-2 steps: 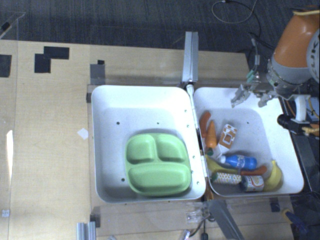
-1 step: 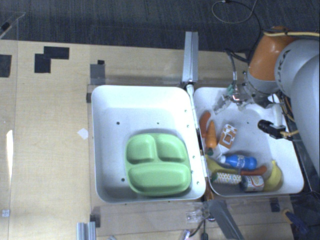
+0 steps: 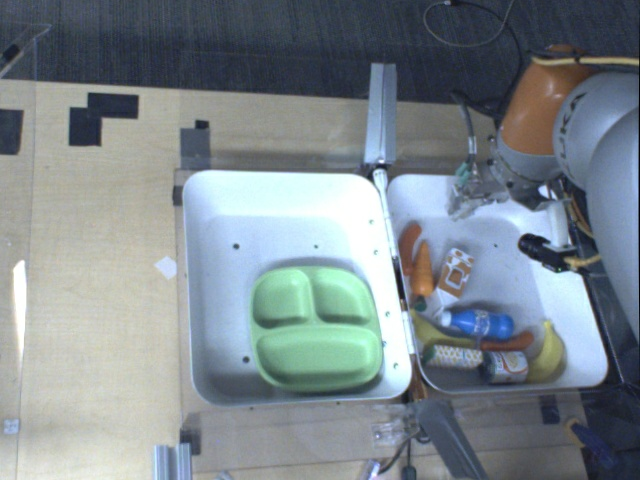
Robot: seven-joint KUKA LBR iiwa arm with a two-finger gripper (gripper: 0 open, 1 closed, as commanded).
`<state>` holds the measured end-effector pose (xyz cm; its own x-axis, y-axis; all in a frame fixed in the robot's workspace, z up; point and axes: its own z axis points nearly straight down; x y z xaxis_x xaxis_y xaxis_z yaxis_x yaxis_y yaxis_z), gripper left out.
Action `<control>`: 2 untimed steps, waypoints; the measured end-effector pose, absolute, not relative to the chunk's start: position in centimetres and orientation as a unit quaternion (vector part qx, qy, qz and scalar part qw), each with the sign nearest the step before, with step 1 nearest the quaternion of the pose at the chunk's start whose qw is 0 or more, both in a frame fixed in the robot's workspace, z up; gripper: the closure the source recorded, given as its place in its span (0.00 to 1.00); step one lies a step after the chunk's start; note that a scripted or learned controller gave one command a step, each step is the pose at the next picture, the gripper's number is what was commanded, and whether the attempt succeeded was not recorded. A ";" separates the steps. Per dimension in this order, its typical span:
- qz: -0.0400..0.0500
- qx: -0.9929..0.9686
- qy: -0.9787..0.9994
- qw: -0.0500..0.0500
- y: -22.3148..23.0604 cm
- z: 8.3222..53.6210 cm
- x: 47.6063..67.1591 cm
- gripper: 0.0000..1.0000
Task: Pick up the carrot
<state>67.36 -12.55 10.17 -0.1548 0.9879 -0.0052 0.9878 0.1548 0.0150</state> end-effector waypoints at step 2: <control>0.002 0.633 0.774 0.002 0.0 18.5 67.0 1.00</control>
